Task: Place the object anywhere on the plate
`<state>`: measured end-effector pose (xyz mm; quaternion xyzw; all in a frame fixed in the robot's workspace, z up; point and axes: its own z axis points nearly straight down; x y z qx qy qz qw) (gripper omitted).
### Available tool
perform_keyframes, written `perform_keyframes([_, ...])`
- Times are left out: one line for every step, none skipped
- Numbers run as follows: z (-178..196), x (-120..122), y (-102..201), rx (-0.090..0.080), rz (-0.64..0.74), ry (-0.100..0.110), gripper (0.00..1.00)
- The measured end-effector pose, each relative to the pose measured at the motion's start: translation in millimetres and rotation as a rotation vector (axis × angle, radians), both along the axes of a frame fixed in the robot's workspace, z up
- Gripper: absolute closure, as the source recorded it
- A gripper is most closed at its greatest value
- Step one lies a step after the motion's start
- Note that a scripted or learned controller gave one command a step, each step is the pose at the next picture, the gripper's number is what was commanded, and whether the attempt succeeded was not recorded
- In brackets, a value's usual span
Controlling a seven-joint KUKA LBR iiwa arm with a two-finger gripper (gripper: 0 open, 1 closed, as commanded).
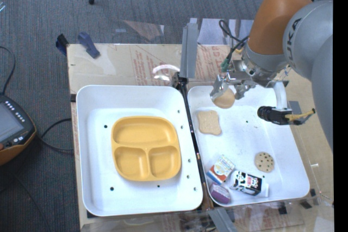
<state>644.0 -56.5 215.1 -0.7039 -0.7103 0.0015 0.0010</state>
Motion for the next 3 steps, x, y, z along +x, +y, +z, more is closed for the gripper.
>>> perform_keyframes([-31,-16,120,0.003,0.001,0.003,1.0])
perform_keyframes([-38,-63,172,0.001,-0.005,0.003,1.0])
perform_keyframes([-38,-63,170,0.0,-0.006,0.002,0.0])
